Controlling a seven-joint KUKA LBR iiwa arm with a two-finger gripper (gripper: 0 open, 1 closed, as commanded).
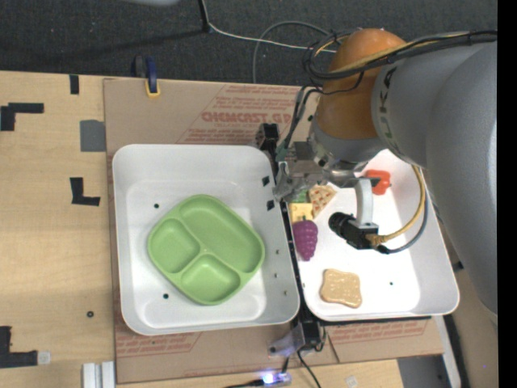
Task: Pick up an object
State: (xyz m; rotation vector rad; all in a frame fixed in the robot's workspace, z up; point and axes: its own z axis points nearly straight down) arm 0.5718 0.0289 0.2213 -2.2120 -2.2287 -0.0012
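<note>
Far left of the gripper sits the left bin (129, 184), w/ a green divided plate (206, 249) lying in it at a slant, three compartments facing up. The plate is well apart from the gripper, across the wall between the two bins.

The gripper (303, 186) hangs at the upper left corner of the right bin (420, 289), low over the toy food. Whether it's open or closed: can't tell, the grey wrist and orange band of the arm (363, 95) cover it from above. Nothing visibly held.

Just below the gripper, close to it: a yellow block (300, 211) and a tan waffle-like piece (323, 196). Below those, near the bin's left wall, a purple grape bunch (305, 238). Right of the gripper, a small red-orange piece (378, 181) next to a white part and a black part on the arm. Farther below and right, well apart from the gripper, a toast slice (342, 288) lies flat on the bin floor.
</note>
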